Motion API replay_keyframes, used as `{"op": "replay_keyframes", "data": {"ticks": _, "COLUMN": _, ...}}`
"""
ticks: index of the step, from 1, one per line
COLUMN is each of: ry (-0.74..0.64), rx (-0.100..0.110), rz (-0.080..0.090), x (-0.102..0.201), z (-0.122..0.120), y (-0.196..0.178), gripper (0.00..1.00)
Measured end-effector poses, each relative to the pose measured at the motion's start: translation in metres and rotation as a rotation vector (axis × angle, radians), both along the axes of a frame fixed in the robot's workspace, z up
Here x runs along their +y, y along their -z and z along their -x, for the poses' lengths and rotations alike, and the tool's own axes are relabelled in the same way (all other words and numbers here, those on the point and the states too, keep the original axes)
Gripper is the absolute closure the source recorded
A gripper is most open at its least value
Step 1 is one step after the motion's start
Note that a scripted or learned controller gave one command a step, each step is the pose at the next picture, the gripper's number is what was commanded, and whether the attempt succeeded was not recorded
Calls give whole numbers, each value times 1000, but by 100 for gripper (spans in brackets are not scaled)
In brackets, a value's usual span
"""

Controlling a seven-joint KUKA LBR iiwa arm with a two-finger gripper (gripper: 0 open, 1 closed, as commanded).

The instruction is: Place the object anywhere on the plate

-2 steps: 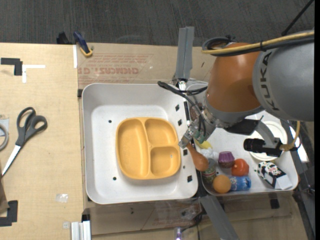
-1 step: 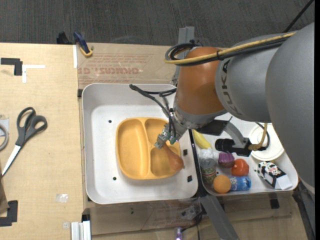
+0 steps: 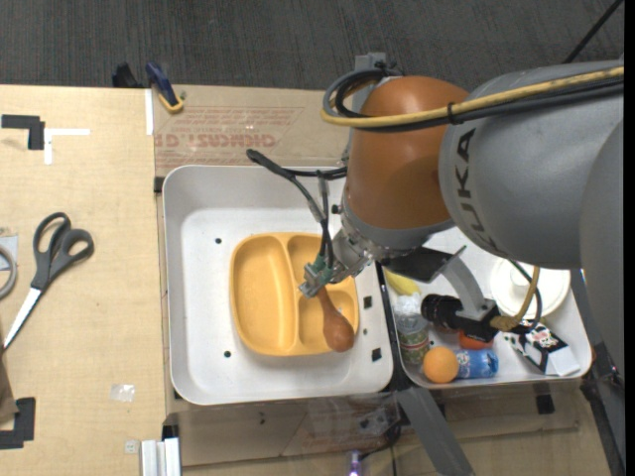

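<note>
A yellow divided plate (image 3: 260, 296) lies in the left white bin (image 3: 193, 266). A wooden spoon (image 3: 333, 320) slants over the plate's right compartment, its bowl down near the plate's right rim. The handle runs up into my gripper (image 3: 318, 274), which hangs under the orange wrist above the plate's right half. The gripper is shut on the top of the spoon's handle. The wrist hides the plate's upper right corner.
The right bin (image 3: 466, 390) holds an orange ball (image 3: 440, 365), a black bottle-like thing (image 3: 446, 312), a yellow item (image 3: 401, 284), a white round dish (image 3: 526, 291) and small packets. Scissors (image 3: 48, 256) lie on the bench at the left. Cables hang by the wrist.
</note>
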State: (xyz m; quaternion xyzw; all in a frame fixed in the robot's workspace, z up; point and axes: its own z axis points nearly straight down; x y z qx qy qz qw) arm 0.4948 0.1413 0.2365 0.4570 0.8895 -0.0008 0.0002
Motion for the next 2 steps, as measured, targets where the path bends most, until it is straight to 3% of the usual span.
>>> {"op": "replay_keyframes", "data": {"ticks": 1, "ry": 0, "rx": 0, "rz": 0, "x": 0, "z": 0, "y": 0, "gripper": 0}}
{"op": "replay_keyframes", "data": {"ticks": 2, "ry": 27, "rx": -1, "rz": 1, "x": -43, "z": -25, "y": -127, "gripper": 0}}
